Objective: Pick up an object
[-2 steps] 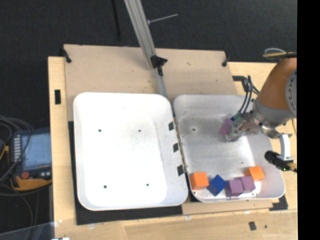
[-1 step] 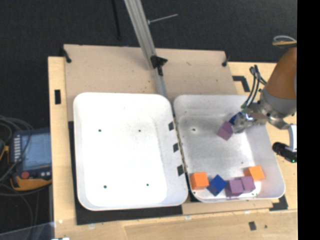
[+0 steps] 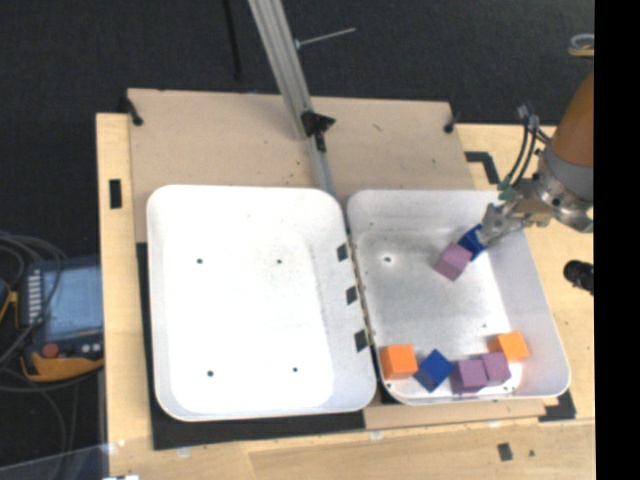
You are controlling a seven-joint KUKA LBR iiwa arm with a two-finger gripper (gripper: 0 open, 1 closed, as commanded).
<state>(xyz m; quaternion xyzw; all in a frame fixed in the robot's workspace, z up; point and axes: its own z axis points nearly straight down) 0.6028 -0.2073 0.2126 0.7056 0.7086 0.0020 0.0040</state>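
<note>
Blue block point(image 3: 471, 241): beside my hand point(image 3: 492, 226), right of frame, touching a purple block point(image 3: 453, 261).
My hand's grip: cannot tell.

A single fixed camera looks down at a slant from above the tabletop point(image 3: 280, 133), far enough back to take in both white bins point(image 3: 160, 268) and some dark floor point(image 3: 60, 48) beyond.

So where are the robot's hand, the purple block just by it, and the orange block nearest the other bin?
hand point(image 3: 492, 224): camera view, between its fingertips.
purple block point(image 3: 453, 261): camera view, middle of its top face.
orange block point(image 3: 399, 359): camera view, middle of its top face, near the right bin's left wall.
</note>
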